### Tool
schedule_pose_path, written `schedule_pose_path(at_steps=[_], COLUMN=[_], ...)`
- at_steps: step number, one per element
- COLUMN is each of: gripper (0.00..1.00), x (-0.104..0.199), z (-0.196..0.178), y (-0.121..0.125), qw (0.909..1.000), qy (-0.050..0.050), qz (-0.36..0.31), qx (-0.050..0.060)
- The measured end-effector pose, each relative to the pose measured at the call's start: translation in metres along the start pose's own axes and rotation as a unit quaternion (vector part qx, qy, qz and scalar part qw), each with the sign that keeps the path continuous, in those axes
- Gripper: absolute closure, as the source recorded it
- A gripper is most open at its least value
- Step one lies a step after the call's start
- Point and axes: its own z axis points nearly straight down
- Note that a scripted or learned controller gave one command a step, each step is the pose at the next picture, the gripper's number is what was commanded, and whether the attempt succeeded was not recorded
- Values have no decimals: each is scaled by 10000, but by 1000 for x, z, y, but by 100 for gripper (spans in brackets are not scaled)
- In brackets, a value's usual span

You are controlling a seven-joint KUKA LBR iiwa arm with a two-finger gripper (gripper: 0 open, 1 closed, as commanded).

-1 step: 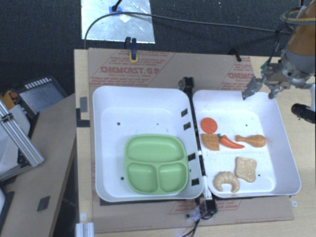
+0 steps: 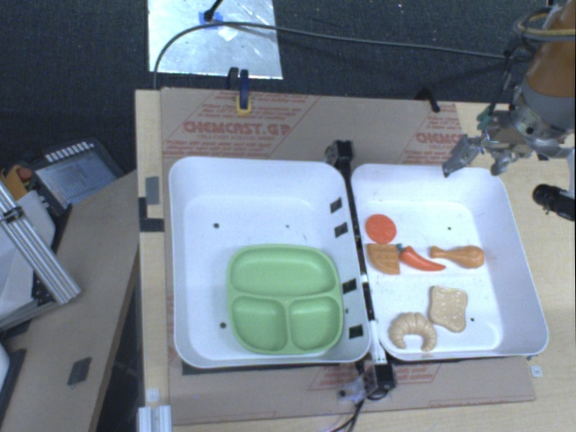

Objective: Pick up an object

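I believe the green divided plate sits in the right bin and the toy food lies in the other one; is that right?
Not quite: the camera view shows the green divided plate in the left bin. The toy food, including the croissant, lies in the right bin.

Two bins side by side on the surface [image 2: 270, 120], walls touching at the middle. Left bin [image 2: 207, 196]: divided tray [image 2: 283, 297] in the near half, toward the right wall; far half bare. Right bin [image 2: 517, 268]: tomato [image 2: 381, 229] far-left, near the shared wall. Just in front of it, bread wedge [image 2: 384, 258], touching the chili [image 2: 418, 258] to its right. Drumstick [image 2: 459, 256] right of the chili, just apart. Toast [image 2: 447, 308] nearer, in front of the drumstick. Croissant [image 2: 412, 330] left of the toast, nearest the front wall. End effector [image 2: 481, 151] above the right bin's far-right corner, behind all the food. Metal sheet [image 2: 211, 25] behind the surface, far left.
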Motion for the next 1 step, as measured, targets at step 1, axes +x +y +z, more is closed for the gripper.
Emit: schedule_pose_path(at_steps=[1], gripper=[0], x=[-1], z=[61], y=[-5], qw=[10000], qy=[4], qz=[10], qx=[22])
